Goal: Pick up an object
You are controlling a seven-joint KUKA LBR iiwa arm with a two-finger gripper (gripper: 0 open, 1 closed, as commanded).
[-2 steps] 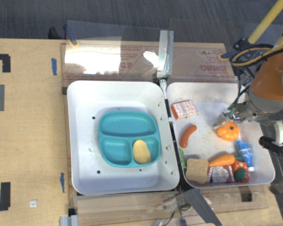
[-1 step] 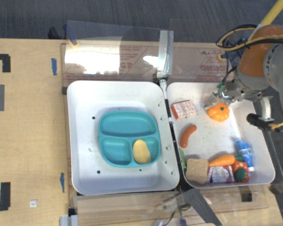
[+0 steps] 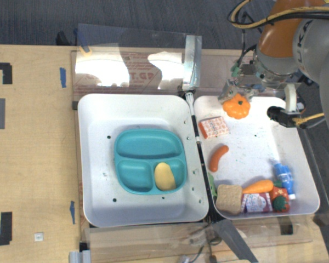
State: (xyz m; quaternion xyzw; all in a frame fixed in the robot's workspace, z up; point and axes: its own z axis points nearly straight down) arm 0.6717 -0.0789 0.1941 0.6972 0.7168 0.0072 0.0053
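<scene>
Tool (image 3: pixel 238 93) low — arm (image 3: pixel 296 32) bent over

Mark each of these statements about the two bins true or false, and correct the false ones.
1. A yellow potato-like item lies in the teal tray. True.
2. The teal tray sits in the right bin. False: it sits in the left bin.
3. The gripper is over the far end of the right bin, at the orange pumpkin. True.
4. The sausage lies in the tray. False: it lies on the right bin's floor.
5. The blue bottle lies near the right bin's right wall. True.
</scene>
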